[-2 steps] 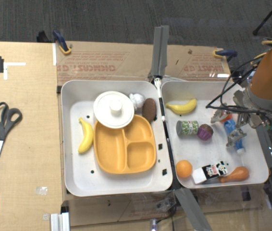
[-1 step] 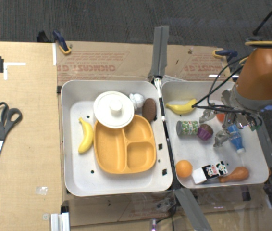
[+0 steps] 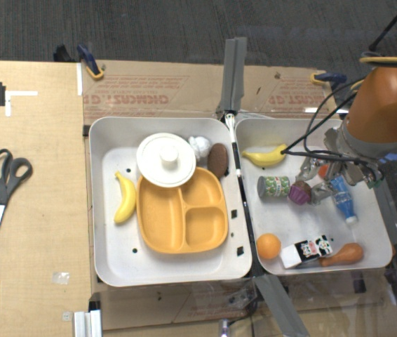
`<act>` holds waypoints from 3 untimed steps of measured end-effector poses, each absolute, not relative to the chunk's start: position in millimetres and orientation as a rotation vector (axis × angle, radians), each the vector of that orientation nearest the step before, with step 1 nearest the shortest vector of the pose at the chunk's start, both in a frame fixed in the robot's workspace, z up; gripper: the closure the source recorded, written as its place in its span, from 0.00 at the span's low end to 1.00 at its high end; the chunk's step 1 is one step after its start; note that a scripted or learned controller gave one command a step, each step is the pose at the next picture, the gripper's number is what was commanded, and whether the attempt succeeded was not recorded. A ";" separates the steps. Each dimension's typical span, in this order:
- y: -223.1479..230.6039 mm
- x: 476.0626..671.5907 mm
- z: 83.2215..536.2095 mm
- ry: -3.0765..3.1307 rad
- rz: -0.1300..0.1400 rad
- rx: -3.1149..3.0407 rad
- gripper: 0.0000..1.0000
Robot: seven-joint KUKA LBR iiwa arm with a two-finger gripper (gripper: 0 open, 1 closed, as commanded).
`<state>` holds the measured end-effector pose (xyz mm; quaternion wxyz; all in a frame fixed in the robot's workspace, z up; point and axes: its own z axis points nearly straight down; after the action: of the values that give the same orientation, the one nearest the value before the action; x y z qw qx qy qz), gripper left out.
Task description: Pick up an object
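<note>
Below my gripper [image 3: 315, 176] the right bin [image 3: 374, 255] is smooth, faintly glossy white plastic, like the left bin [image 3: 104, 209] beyond it. The orange tray [image 3: 182, 216] there looks matt plastic; the white lid [image 3: 166, 159] shines. Near my fingers, a can [image 3: 274, 187] wears a glossy paper label. Outside both bins lies rough brown cardboard [image 3: 149, 93].

Scissors [image 3: 2, 188] lie at the left edge of the frame on the wooden bench [image 3: 37, 258] — black handles up, blades pointing down. Cardboard [image 3: 156, 93] runs along the upper middle, behind the bins, held by blue clamps [image 3: 90, 62] — one at its upper left corner.
</note>
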<state>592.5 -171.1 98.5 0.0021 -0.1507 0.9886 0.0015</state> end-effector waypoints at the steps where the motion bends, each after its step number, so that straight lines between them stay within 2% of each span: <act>1: -169.0 655.6 92.1 3.060 0.000 -0.687 1.00; 2: -216.5 591.4 109.8 2.794 0.006 -1.417 1.00; 3: -172.7 635.4 225.6 3.001 0.002 -0.913 1.00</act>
<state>635.4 -172.7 225.6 0.0026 -0.2911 0.9567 0.0006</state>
